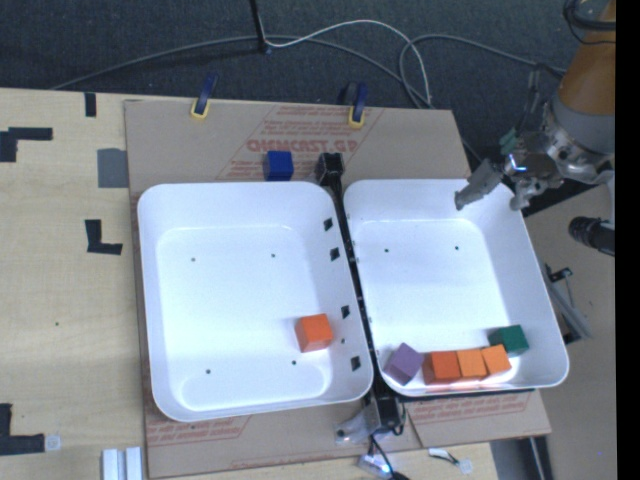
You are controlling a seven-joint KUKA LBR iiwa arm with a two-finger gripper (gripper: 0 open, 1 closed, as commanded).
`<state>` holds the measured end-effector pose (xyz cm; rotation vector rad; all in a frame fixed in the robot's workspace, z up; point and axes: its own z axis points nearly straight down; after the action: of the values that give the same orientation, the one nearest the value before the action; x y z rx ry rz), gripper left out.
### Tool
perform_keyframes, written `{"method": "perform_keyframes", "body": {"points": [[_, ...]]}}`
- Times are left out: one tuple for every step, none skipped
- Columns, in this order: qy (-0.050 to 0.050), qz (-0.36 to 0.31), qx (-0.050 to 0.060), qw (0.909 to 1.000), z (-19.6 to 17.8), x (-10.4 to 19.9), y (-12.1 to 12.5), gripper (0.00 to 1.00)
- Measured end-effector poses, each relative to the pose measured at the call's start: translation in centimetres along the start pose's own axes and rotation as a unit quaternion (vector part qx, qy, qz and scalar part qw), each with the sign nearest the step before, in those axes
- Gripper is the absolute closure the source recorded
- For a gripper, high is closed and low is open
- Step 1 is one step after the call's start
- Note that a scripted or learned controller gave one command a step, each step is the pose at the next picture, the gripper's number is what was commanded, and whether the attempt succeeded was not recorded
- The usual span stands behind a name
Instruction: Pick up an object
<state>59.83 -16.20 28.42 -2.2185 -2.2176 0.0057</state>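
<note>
**Five blocks in reach, none in the gripper**

Four blocks sit in a row at the right bin's (470,230) near edge: purple block (403,362), two orange blocks (441,367) (470,365) touching, a smaller orange one (497,359), then a green block (512,339) just behind. That makes five there; a lone orange cube (314,332) lies in the left bin (200,228).

Gripper (493,184) hangs over the right bin's far right corner, fingers spread apart, nothing between them. The row lies well apart from it, toward the camera, long axis running left to right along the wall.

Judgement: crowding and the bin wall hamper a clean grasp. A blue block (279,164) rests outside on the cardboard.
</note>
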Motion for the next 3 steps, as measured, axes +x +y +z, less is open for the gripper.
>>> {"method": "perform_keyframes", "body": {"points": [[0.0,0.0,-0.003,1.0,-0.3,0.0,0.1,0.0],[0.0,0.0,0.0,1.0,5.4,0.3,-0.9,0.0],[0.0,-0.001,0.0,1.0,10.8,1.3,-0.5,0.0]]}}
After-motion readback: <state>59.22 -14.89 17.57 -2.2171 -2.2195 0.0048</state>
